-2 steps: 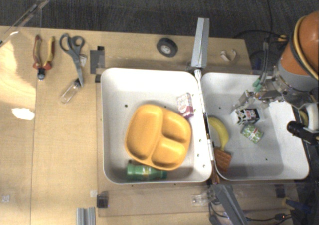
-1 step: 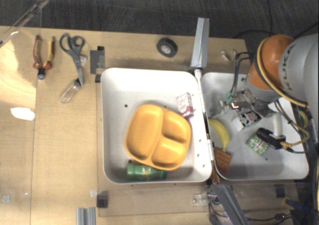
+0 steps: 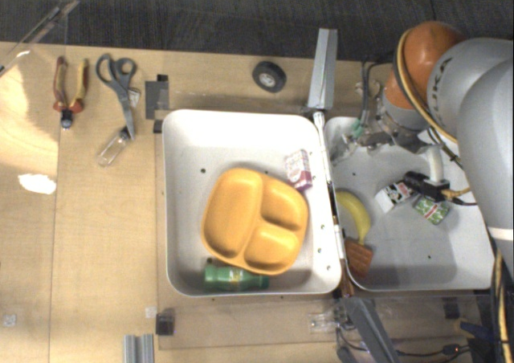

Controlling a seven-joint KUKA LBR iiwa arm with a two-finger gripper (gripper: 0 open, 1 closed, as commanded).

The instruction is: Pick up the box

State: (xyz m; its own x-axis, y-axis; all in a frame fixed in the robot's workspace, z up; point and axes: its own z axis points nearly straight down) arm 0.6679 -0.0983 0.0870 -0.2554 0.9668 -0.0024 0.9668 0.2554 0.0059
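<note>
A small white and purple box lies in the left bin, close to its right wall and touching the top right edge of a yellow divided plate. My gripper hangs over the upper left corner of the right bin, just right of the wall between the bins. It is to the right of the box and slightly above it in the view, apart from it. The grey arm and its orange band cover the right bin's upper right part.
A green bottle lies below the plate. The right bin holds a banana, a brown item, a small white and black packet and a green and white packet. Scissors, pliers and a tape roll lie on the bench.
</note>
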